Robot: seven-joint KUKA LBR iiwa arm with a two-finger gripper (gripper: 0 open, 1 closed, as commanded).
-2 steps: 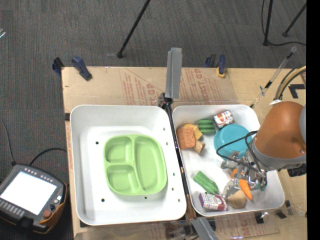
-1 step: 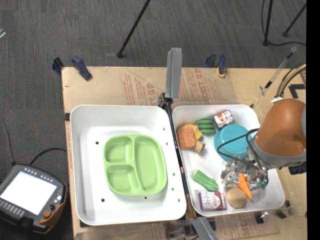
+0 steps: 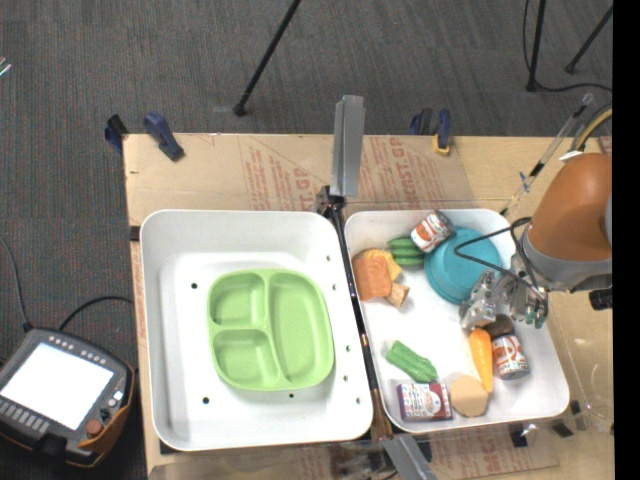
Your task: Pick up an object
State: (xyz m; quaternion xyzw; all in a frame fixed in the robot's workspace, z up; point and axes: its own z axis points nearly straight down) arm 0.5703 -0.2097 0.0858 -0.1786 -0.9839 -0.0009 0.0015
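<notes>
Nearest the camera, a small can [image 3: 424,400] lies at the right bin's [image 3: 440,333] front edge. Just behind it to the right, the carrot [image 3: 482,357] lies lengthwise front to back, directly below the gripper [image 3: 492,308], which hovers at its far end; whether it grips anything I cannot tell

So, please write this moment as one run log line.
gripper: low in right bin | near: carrot, blue bowl | grasp: none visible | green tray: left bin

I see a green divided plate [image 3: 270,330] in the left bin [image 3: 160,268]; blue clamps [image 3: 160,134] on the counter [image 3: 260,168]; a pendant [image 3: 55,388] lower left.
</notes>
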